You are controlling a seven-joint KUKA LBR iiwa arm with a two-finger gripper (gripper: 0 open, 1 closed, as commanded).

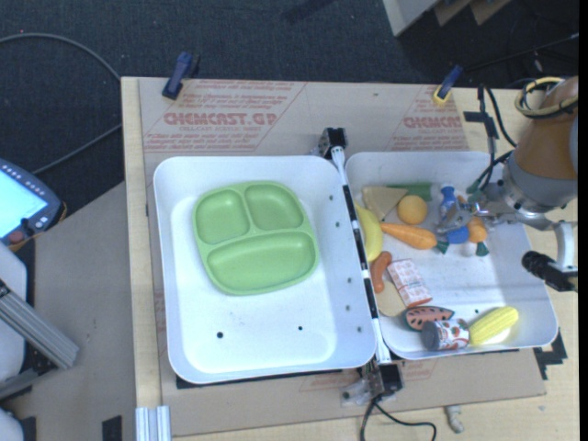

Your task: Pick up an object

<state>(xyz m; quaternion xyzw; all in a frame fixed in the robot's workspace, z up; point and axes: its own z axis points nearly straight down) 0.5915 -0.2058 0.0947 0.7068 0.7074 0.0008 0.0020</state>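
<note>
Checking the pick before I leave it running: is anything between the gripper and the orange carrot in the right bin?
Nothing visible. The gripper hangs just right of the orange plastic carrot in the right white bin. A small blue toy sits by the gripper, and an orange ball lies above the carrot.

A robotics lab: a clamped, printed board worktop (pixel 276 108) carries two white bins (pixel 175 246), with loose cables (pixel 55 44) on dark carpet at upper left.
</note>
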